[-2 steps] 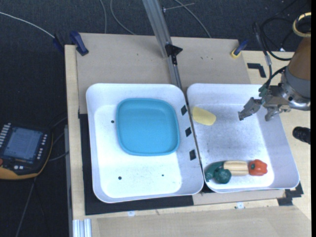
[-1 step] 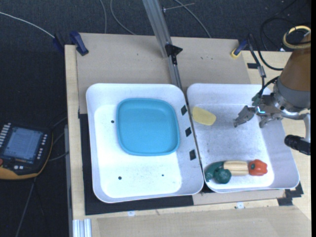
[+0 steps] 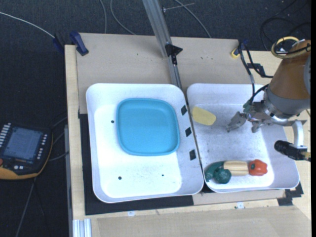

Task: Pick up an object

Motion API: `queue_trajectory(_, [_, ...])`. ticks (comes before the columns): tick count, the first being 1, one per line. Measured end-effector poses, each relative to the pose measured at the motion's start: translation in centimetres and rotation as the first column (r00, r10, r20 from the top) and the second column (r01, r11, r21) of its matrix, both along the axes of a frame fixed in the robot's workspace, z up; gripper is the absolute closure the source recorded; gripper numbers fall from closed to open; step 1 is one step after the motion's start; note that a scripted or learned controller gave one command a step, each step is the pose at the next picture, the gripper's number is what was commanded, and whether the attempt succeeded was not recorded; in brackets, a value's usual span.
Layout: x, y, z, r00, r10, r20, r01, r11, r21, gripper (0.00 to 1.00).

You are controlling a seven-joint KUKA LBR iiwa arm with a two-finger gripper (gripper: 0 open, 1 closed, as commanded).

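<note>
A pale yellow, flattish rounded piece (image 3: 204, 116) is seen lying in the right-hand shallow white bin (image 3: 217, 147), toward that bin's ten o'clock corner and close beside the divider. It is judged the likeliest thing to be picked, being the nearest to the two-finger gripper (image 3: 245, 123), which is found at three o'clock of it, apart from it, over bare bin floor. The gripper's metal fingers (image 3: 236, 123) are seen spread apart, with nothing between them. Above the gripper the grey arm with the orange band (image 3: 291, 78) is seen entering from three o'clock.

Along the six o'clock edge of the same bin three things are lined up touching: a dark green lumpy piece (image 3: 218, 174), a tan cylindrical piece (image 3: 236, 168) and a red rounded piece (image 3: 257, 167). In the left-hand white bin (image 3: 101, 127) a light blue square plate (image 3: 148, 126) is laid.

Several faults are to be feared. The yellow piece sits low and flat, so the fingers could close above it or skate over its top. Its nearness to the bin wall leaves little room for a finger on the nine o'clock side, and the piece could be shoved against the wall instead of gripped
</note>
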State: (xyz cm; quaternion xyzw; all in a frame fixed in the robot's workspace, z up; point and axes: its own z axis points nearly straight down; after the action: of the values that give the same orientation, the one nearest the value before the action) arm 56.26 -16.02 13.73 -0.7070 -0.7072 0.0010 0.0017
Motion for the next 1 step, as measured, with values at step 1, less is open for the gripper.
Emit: queue_trajectory(1, [0.13,-0.03,1.29,1.0,0.0,0.006,0.0,1.0,-0.001,1.0])
